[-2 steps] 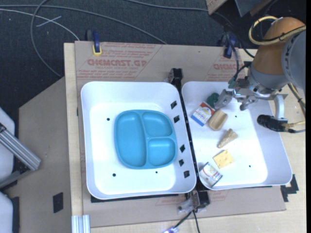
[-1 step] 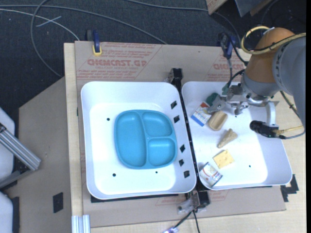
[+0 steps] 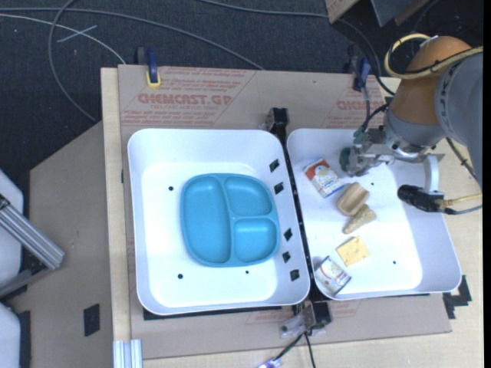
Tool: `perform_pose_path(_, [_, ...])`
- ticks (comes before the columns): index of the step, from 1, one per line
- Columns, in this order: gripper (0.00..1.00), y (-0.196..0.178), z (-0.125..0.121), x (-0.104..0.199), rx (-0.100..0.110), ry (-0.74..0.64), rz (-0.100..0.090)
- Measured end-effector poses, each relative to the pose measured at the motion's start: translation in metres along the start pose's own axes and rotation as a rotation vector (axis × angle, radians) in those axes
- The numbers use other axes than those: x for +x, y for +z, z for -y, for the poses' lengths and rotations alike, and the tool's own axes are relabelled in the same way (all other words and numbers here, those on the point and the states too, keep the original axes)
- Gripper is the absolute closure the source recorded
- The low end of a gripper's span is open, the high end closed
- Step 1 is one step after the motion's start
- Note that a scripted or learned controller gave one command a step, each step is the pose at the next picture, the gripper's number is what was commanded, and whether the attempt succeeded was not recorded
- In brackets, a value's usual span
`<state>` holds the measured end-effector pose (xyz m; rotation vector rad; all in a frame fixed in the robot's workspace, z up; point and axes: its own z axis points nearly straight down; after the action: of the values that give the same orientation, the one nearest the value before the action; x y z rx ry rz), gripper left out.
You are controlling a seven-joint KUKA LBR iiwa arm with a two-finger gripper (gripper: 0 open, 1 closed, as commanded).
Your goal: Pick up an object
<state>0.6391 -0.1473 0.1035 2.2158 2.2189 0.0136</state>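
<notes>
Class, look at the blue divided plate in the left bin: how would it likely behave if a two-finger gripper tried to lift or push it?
The blue divided plate looks like rigid moulded plastic, so probably stiff and light. Lying flat and wide, it likely slides when pushed. Its low rim probably gives little to pinch.

Gripper (image 3: 354, 158) above right bin (image 3: 430, 263) clutter

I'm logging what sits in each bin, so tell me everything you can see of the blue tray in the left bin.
The blue tray is a light blue, plastic-looking plate with rounded corners, split by raised ridges into three compartments: one long section on its left and two smaller ones on its right. It lies flat and right side up, turned slightly askew, near the middle of the left white bin, resting on the bin's floor. Its compartments hold nothing, and nothing else touches it.
</notes>
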Motion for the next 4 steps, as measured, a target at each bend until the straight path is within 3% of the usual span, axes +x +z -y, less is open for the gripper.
perform_pose_path(1, [1.0, -0.065, -0.004, 0.004, 0.002, -0.001, 0.004])
perform_pose_path(2, [1.0, -0.105, -0.006, 0.004, 0.004, 0.0, 0.003])
perform_pose_path(4, [1.0, -0.11, 0.008, 0.105, 0.014, -0.004, -0.001])
